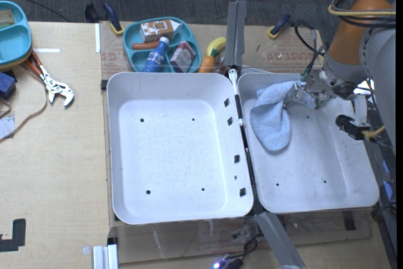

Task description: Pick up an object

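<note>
The gripper (301, 96) is down in the right bin (327, 195), near its back wall, and its tip sits right at the upper right corner of a pale blue cloth (272, 115). Whether it has pinched the cloth or merely touches it, I cannot tell from here; the tip is too small and dark against the fabric. From the claw the cloth spreads away to the left and toward the front of the bin, a crumpled heap whose longer run goes from that back corner down to a rounded lobe near the bin's left wall. So the bulk of the thing lies left of and nearer the viewer than the claw, with only an edge beneath it. My guess is that any lift starts from that corner, and a grip on so little cloth could slip. The left bin (123, 154) sits just beside, and a blue tray (132, 41) of small items stands behind it on the bench.
</note>
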`<move>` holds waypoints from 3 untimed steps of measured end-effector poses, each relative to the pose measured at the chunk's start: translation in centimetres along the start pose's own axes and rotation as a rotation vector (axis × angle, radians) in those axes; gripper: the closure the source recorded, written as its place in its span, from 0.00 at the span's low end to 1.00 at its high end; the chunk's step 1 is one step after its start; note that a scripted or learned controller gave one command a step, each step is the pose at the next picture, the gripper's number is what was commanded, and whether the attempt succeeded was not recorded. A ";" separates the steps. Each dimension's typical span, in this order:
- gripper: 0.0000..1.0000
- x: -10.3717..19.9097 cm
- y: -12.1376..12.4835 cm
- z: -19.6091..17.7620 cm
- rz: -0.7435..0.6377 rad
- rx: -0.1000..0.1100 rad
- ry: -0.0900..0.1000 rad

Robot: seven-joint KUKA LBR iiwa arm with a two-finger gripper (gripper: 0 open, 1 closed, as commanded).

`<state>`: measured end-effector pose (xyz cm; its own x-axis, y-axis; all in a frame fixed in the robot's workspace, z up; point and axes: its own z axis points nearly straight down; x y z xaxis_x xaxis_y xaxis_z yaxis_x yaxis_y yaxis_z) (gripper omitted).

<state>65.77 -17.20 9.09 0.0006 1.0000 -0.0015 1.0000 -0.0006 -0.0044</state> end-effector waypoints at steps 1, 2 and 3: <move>0.00 7.0 0.0 -0.1 -0.036 -0.001 0.000; 0.00 10.2 -1.2 -10.1 -0.072 -0.005 -0.001; 0.00 3.6 -2.2 -1.5 -0.080 -0.003 -0.001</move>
<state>63.60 -13.60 10.60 -0.0797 0.9968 -0.0019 0.9968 0.0797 -0.0016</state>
